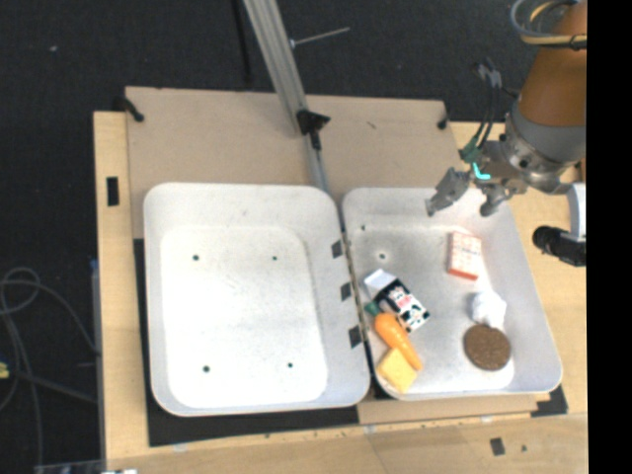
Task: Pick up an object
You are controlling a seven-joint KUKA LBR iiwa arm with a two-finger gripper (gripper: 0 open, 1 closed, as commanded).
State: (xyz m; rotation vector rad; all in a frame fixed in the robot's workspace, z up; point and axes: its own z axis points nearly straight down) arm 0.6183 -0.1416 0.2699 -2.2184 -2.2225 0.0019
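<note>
My gripper hangs over the far edge of the right bin, fingers spread open and nothing between them. Below it in that bin lies a small white and red box. Nearer the front are a white crumpled object and a round brown disc. Along the bin's left side sit a black and white patterned box, an orange carrot-shaped piece and a yellow block.
The left bin stands beside the right one. A slanted metal rail runs from the top of the view down to the gap between the bins. The bench's wooden edge frames both bins.
</note>
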